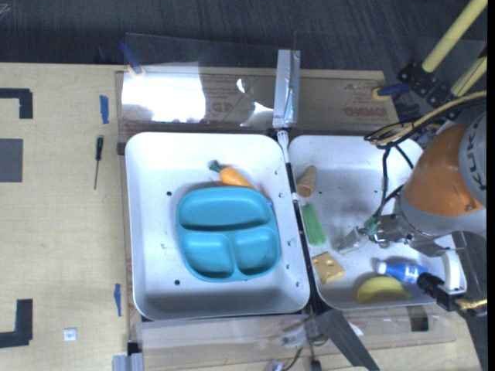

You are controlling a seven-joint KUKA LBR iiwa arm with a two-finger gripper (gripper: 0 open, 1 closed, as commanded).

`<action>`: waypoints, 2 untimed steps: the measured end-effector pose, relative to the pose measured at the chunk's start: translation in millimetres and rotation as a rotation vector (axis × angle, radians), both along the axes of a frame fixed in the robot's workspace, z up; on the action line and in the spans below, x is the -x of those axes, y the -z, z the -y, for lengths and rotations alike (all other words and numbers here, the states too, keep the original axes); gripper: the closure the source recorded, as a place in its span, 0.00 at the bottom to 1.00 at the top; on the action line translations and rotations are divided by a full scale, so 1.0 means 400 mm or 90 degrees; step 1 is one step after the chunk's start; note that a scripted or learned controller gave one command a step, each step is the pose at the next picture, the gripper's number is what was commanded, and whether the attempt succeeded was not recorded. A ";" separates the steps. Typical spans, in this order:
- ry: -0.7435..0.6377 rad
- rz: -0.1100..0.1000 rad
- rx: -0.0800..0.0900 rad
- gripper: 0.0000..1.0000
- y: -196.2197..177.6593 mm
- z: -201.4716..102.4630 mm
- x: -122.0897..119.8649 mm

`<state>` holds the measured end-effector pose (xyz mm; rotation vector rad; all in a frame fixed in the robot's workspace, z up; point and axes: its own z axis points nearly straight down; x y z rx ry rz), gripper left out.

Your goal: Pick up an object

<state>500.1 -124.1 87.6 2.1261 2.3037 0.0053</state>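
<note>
In the right bin (348,165) lie a brown cork-like piece (307,181), a green bar (313,225), a yellow cheese wedge (329,268), a yellow fruit-shaped toy (381,288) and a blue and white tube (399,271). My gripper (352,239) hangs low over the middle of this bin, right of the green bar and up-right of the cheese wedge. Nothing shows held in it. The left bin (147,207) holds a blue divided tray (227,232) with an orange carrot toy (233,176) at its far edge.
The arm's orange band (441,180) and grey wrist cover the right bin's right side. Cables (402,134) loop above it. A clear panel with a metal post (285,87) stands behind the bins. Wooden bench (54,230) lies to the left.
</note>
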 end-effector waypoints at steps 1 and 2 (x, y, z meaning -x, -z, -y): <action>-0.028 0.001 0.001 0.00 -0.190 0.104 -0.056; 0.077 0.000 -0.001 0.00 0.000 -0.058 0.016</action>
